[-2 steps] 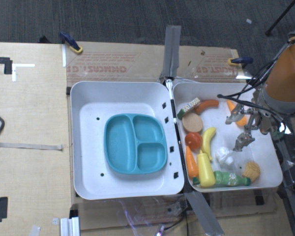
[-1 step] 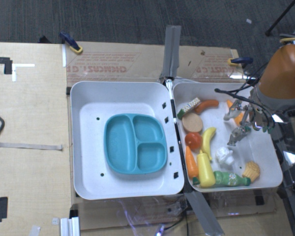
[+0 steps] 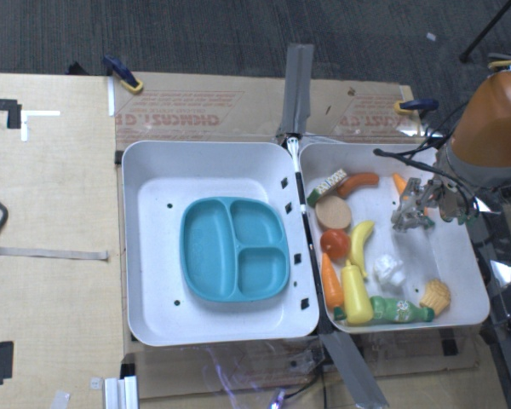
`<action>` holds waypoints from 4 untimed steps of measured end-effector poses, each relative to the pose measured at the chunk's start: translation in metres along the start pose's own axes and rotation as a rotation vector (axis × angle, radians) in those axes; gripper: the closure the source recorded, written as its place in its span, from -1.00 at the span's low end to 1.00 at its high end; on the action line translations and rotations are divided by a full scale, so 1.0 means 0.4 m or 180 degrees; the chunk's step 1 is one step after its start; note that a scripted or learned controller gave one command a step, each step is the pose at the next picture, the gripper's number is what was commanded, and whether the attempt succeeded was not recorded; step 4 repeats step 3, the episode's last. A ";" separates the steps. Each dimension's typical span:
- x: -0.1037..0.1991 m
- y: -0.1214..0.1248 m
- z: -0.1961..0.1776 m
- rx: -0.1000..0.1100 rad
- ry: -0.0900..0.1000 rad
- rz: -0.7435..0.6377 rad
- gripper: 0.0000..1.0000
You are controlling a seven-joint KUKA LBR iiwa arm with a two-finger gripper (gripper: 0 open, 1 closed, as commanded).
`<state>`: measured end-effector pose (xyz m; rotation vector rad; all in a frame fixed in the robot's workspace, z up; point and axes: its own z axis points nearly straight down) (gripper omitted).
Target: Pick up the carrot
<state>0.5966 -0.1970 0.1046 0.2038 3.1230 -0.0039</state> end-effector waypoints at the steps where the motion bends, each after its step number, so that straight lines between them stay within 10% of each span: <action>1: -0.055 -0.055 0.028 -0.0009 0.0016 -0.1030 1.00; 3: 0.024 0.088 -0.162 -0.0001 0.0027 0.0669 1.00; 4: 0.024 0.088 -0.162 -0.0001 0.0027 0.0669 1.00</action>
